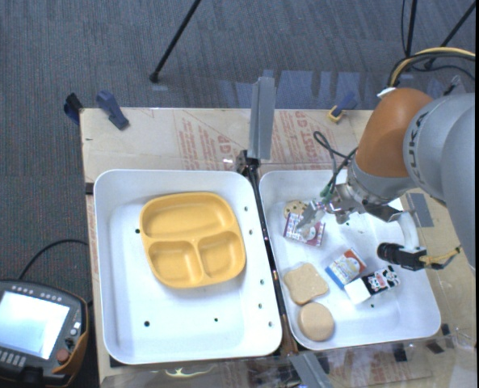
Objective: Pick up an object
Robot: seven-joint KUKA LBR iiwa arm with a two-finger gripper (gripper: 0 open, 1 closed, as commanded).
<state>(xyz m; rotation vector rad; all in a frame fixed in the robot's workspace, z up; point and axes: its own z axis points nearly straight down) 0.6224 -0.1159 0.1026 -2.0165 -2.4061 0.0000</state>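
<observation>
My gripper (314,217) reaches down into the right bin (417,318) at its upper left part. It sits right over a small red and white packet (297,228), and from above I cannot tell whether it touches it. Below the packet lie a tan toast slice (305,283) and a round tan biscuit (316,322). To the right of those rest a small blue, orange and white carton (346,267) and a black and white milk carton (377,284).
The left bin (118,297) holds a yellow divided plate (193,238). A grey upright post (262,124) stands behind the gap between the bins. The arm's orange band (388,132) and grey wrist overhang the right bin's upper right. A black fitting (401,255) juts in near the cartons.
</observation>
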